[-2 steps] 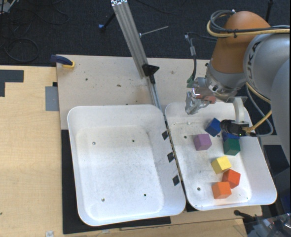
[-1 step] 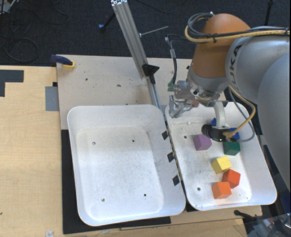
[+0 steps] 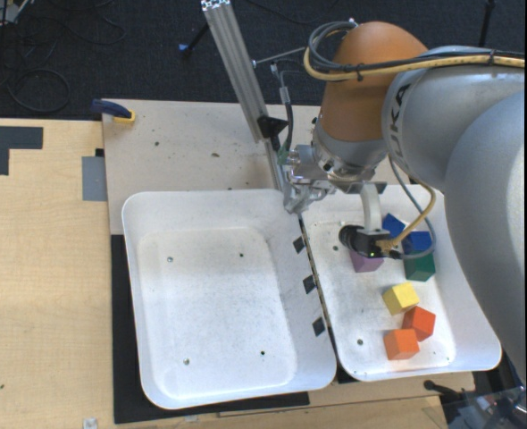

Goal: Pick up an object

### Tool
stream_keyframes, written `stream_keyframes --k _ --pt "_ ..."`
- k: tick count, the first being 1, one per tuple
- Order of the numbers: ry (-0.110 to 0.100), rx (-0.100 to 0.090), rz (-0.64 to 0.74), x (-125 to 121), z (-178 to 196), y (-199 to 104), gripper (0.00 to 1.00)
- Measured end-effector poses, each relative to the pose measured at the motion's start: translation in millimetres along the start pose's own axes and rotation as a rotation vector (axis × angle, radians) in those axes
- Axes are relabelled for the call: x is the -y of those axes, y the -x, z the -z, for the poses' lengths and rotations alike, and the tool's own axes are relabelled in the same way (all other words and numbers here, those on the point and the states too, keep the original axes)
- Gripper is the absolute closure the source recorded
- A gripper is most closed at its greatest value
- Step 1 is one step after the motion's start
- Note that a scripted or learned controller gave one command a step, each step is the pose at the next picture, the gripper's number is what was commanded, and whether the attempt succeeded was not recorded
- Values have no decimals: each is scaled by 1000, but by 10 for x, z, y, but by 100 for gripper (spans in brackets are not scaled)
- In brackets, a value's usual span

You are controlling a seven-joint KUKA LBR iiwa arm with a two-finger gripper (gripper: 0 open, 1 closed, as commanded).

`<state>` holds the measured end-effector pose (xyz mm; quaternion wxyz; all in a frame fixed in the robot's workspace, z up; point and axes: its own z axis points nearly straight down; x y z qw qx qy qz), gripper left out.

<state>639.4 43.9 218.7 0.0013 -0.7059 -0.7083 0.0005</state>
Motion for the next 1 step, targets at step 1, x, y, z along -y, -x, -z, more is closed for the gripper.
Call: stream_keyframes --k 1 --pt "1 0 0 -6 20 -425 100"
